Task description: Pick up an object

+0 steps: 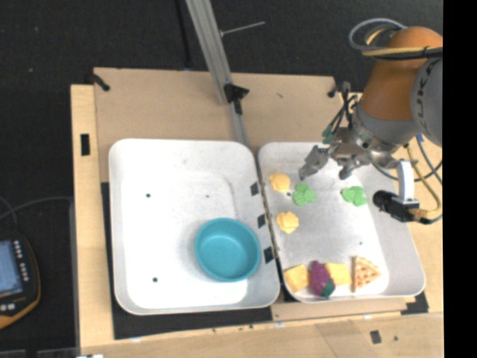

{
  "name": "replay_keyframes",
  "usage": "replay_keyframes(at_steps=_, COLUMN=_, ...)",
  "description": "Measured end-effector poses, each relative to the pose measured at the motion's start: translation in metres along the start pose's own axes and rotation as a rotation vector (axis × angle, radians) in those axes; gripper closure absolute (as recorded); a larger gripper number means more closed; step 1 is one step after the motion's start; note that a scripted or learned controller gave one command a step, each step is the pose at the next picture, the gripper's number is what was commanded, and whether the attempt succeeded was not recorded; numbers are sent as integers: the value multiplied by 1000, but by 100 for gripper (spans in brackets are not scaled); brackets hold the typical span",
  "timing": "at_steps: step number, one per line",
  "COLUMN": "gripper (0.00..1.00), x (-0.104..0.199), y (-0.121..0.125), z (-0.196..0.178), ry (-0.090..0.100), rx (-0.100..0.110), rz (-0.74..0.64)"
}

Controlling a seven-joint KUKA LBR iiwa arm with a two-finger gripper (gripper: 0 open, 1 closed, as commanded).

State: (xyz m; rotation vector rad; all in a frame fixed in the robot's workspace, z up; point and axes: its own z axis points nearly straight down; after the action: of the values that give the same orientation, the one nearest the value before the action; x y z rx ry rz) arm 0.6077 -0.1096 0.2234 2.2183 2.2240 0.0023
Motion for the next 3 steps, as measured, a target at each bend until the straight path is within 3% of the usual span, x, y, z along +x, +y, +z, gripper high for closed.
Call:
replay_keyframes(at_steps=1, gripper=0, x=0, y=0, z=0, ry=0, rx=0, rz=1)
replay_keyframes(at_steps=3, gripper=0, x=-9, y=-8, z=86, ry=-2, rx=2, rz=4)
